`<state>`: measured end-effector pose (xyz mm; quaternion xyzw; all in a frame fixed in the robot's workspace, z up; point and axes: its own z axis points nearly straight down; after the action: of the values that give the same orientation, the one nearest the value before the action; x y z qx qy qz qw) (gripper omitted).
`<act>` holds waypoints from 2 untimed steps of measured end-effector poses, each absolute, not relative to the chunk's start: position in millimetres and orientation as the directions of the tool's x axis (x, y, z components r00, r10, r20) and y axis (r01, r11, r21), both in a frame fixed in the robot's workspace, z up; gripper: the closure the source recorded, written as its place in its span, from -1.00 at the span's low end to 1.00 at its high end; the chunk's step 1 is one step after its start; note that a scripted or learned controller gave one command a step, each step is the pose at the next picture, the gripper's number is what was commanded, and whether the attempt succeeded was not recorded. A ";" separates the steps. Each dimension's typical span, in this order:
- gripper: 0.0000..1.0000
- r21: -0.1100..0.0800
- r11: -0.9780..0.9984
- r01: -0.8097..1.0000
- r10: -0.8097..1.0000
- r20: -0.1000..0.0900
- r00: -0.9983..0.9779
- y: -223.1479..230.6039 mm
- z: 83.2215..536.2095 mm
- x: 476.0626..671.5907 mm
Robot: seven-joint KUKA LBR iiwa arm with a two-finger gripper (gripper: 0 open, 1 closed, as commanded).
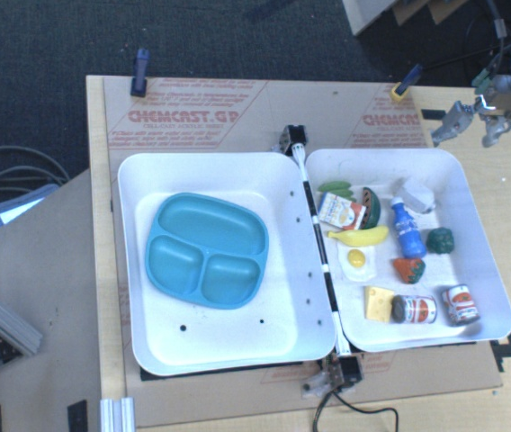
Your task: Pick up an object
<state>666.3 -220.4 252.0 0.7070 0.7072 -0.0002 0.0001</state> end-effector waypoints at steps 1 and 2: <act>-1.00 -0.003 0.000 1.000 1.000 0.001 0.000 -223.4 135.9 639.4; -1.00 -0.003 0.000 1.000 1.000 0.001 0.000 -169.2 83.8 548.5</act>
<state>548.5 -169.2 83.8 0.7070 0.7072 -0.0006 -0.0015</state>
